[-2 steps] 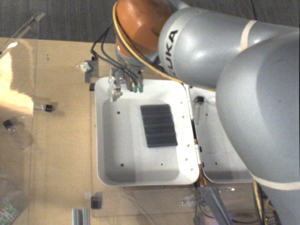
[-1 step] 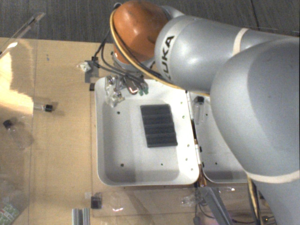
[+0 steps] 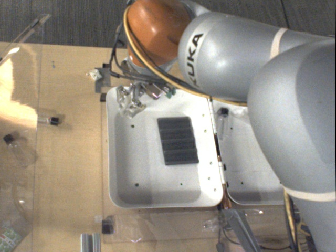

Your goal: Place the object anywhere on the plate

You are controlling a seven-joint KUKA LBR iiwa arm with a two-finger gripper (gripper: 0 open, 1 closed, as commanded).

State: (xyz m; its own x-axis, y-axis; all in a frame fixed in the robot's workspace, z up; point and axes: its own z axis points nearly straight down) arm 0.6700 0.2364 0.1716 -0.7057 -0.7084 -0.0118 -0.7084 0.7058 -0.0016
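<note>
A dark ribbed rectangular plate [image 3: 178,140] lies flat in the middle of the left white bin [image 3: 123,188]. My gripper [image 3: 131,100] hangs over that bin's far left corner, up and to the left of the plate and apart from it. I see nothing held in it. A small clear item with a black cap [image 3: 223,117] lies in the far left corner of the right bin [image 3: 247,172], just past the divider. The grey arm with its orange band [image 3: 155,25] covers the far edge of both bins.
On the wooden bench left of the bins lie a small black-capped vial [image 3: 50,121], another dark-capped clear piece [image 3: 9,139] and a clear plastic sheet. A small black block [image 3: 107,226] sits near the front edge.
</note>
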